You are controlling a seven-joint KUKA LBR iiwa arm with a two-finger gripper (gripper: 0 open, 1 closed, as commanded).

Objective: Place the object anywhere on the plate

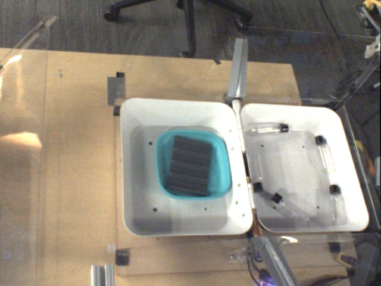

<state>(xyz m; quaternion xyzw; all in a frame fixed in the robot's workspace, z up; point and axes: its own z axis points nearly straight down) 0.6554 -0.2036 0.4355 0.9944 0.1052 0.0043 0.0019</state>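
We see 4 clear black-capped tubes point(268, 127) strewn around the right bin point(351, 219), leaving its centre open. In the left bin point(128, 219), the dark ribbed block point(190, 167) covers most of the teal plate point(221, 177); bare floor rings it.

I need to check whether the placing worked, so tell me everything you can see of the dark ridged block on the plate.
The dark ridged block is a charcoal-grey, roughly rectangular slab, foam-like or rubbery in look, with several parallel grooves across its top. It lies flat, turned slightly off square, wholly inside the teal plate, whose raised rim shows all around it. The plate sits on the floor of the left white bin. Nothing else touches the block.
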